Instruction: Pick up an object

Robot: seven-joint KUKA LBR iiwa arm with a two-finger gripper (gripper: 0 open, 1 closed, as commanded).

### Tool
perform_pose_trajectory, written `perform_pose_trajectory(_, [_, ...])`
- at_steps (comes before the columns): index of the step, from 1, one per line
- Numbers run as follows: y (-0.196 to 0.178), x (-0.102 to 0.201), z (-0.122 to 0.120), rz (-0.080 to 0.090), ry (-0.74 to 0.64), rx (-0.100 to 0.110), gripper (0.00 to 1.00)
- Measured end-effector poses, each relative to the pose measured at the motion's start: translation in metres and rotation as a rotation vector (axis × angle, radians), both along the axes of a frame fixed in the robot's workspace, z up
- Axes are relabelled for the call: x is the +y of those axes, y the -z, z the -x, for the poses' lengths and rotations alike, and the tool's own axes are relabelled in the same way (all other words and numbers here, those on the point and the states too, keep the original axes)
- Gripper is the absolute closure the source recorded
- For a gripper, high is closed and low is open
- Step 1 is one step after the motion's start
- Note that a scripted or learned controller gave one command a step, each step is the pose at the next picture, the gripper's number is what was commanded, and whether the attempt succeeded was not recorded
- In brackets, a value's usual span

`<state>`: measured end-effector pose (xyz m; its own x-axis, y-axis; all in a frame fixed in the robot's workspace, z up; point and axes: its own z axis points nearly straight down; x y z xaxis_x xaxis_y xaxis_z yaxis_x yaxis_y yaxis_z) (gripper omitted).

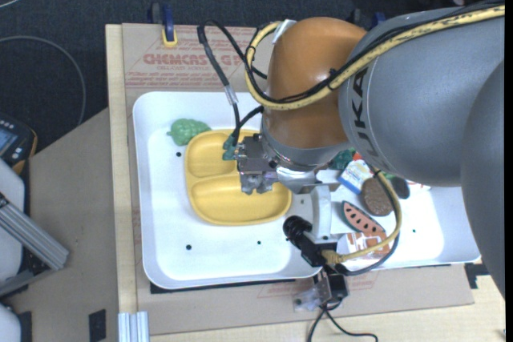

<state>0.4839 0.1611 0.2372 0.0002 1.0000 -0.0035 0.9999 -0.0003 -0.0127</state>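
Gripper (255,179) poised directly over the yellow dish (232,180).
The dish's long axis is seen running up-down in the left bin (160,196); finger state cannot be told.

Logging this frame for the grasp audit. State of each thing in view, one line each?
Gripper: low over the yellow dish, fingers hidden from this angle.
Yellow dish: flat in the left bin, upright, two hollows, nothing in them.
Green object: resting on the left bin floor by the dish's far corner.
Left bin: flat on the bench.
Right bin items: loose pile, partly hidden by the arm.
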Motion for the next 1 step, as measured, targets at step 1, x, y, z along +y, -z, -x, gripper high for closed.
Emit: perform_pose_trajectory(1, [-0.0326, -0.0286, 0.0046, -0.004, 0.003, -0.015, 1.00])
